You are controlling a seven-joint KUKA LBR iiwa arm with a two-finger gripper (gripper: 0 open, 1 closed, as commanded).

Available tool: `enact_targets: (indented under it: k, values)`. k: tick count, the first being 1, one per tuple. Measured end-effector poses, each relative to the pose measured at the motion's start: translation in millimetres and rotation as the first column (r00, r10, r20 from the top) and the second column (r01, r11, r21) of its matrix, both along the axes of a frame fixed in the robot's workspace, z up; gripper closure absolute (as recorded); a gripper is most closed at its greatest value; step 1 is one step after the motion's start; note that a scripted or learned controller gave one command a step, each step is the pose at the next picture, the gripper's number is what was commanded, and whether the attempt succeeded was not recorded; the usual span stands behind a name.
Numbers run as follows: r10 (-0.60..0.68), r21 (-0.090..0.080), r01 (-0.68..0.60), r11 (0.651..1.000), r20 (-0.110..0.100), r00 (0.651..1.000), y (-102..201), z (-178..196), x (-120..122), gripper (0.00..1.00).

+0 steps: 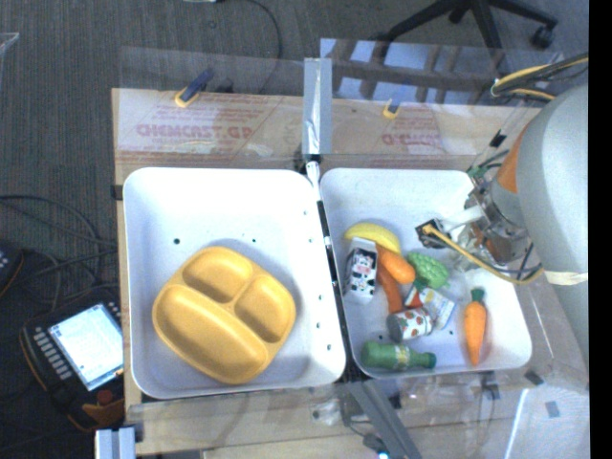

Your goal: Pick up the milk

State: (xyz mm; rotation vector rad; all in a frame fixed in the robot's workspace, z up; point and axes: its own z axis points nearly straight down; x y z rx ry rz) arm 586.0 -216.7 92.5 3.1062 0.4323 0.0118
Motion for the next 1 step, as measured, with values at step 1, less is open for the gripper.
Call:
enact_targets:
  k: [1]
  values:
    - [-0.031,0.002,0.031,1.000,-0.011,0.999,-6.8,45.6,51.0,1.00]
